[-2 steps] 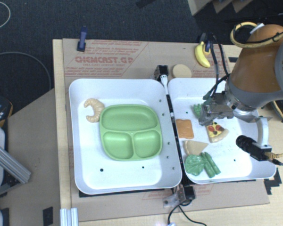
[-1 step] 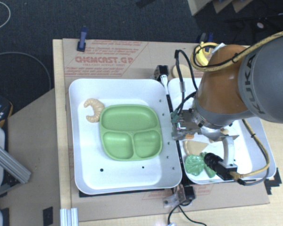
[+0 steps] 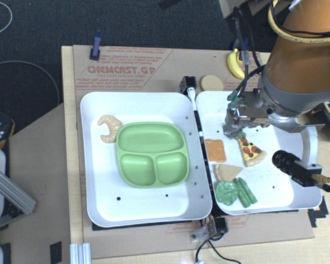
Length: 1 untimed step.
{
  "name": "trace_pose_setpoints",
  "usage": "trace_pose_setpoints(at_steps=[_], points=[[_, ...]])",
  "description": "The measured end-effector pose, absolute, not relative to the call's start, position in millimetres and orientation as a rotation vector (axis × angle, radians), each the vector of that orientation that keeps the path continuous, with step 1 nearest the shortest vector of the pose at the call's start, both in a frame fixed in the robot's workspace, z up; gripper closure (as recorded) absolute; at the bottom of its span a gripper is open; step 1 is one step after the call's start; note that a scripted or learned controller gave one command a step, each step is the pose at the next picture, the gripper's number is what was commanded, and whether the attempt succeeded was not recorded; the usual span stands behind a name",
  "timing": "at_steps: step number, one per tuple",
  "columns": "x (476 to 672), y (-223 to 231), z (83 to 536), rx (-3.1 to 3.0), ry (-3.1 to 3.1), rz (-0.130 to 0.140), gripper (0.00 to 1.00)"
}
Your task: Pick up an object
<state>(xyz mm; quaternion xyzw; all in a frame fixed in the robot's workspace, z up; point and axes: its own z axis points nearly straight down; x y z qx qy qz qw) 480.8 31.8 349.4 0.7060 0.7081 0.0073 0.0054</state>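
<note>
My gripper point(image 3: 234, 127) hangs over the upper left part of the right bin point(image 3: 278, 197), just above and left of a pizza slice point(image 3: 251, 152). A brown toast slab point(image 3: 215, 150) lies below the gripper near the bin's left wall. Further down are a beige wedge point(image 3: 227, 172), a green leafy piece point(image 3: 226, 192) and green beans point(image 3: 245, 191). Nothing shows between the gripper's tips.
The left bin point(image 3: 93, 147) holds a green divided plate point(image 3: 152, 153) and a croissant point(image 3: 109, 127) at its upper left. Behind the bins, on the board, lie a tan disc point(image 3: 212, 83) and a yellow banana-like item point(image 3: 236, 64). The arm's body looms over the right bin's far side.
</note>
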Motion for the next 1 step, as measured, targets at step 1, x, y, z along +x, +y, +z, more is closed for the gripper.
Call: trace_pose_setpoints(at_steps=[1], points=[[480.2,31.8,351.4,2.217,2.222,0.003,1.00]])
